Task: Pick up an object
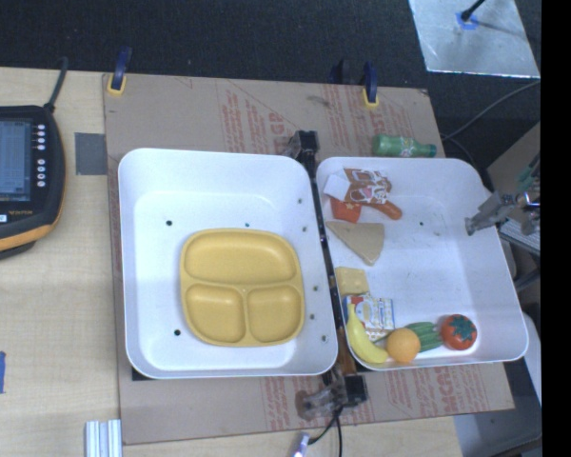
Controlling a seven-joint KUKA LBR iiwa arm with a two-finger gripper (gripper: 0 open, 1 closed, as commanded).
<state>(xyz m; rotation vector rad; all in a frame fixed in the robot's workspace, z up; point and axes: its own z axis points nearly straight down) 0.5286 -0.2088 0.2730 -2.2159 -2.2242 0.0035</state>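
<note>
The right white bin holds several items. A red and white snack packet lies over an orange-red piece at its far left. A tan wedge and a yellow block sit below them. At the near edge are a small printed packet, a banana, an orange, a green cucumber and a red tomato. My gripper hangs over the bin's right rim, apart from every item, with nothing seen in it.
The left white bin bears a yellow divided plate. A green bottle lies on the cardboard behind the right bin. A teach pendant rests at the bench's left edge.
</note>
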